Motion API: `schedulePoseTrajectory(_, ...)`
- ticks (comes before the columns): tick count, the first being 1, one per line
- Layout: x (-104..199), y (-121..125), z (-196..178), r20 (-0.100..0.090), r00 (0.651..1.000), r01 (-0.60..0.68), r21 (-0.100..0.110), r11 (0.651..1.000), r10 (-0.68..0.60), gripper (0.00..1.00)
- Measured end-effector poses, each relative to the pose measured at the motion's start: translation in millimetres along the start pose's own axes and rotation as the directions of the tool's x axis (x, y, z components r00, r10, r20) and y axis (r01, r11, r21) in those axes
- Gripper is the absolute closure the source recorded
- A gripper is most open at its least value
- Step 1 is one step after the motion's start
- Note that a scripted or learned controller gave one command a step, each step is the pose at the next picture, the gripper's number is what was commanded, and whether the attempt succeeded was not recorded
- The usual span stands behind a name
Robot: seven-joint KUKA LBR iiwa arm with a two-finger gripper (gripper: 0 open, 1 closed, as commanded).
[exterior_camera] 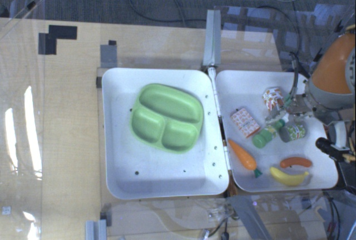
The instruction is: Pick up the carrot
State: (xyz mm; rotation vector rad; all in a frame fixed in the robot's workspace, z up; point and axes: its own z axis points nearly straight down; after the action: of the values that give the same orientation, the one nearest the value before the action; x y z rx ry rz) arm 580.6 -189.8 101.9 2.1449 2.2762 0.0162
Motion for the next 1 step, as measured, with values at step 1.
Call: schedulePoseTrajectory(1,-9.6,52.9,14.6,0.0,0.996,-0.092,0.009,0.996,0.092,0.0)
